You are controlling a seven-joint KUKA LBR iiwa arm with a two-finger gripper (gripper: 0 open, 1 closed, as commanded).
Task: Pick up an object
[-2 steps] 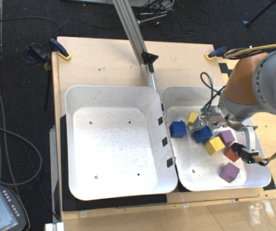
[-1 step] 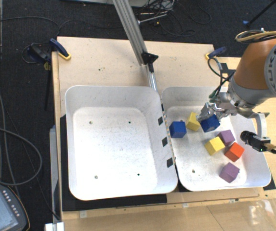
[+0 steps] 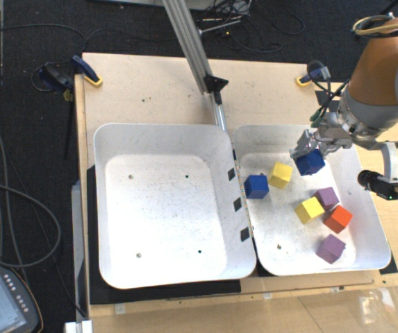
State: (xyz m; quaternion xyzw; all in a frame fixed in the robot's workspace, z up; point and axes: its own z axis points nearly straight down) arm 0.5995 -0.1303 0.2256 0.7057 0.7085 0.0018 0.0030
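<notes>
Beige surface (image 3: pixel 157 89) carries two white bins. Tool (image 3: pixel 310 152) sits over right bin's (image 3: pixel 372 255) far edge, pinching a blue cube (image 3: pixel 310 163) by its top. Shallow grip; cube could slip out on lifting.

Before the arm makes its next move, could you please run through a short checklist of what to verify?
1. Blue cube sits at the gripper: ok.
2. Cube gripped firmly between the fingers: cannot tell.
3. Held cube apart from the yellow cube below it: ok.
4. Other blue cube stays in the right bin: ok.
5. Held cube lifted off the bin floor: cannot tell.
</notes>
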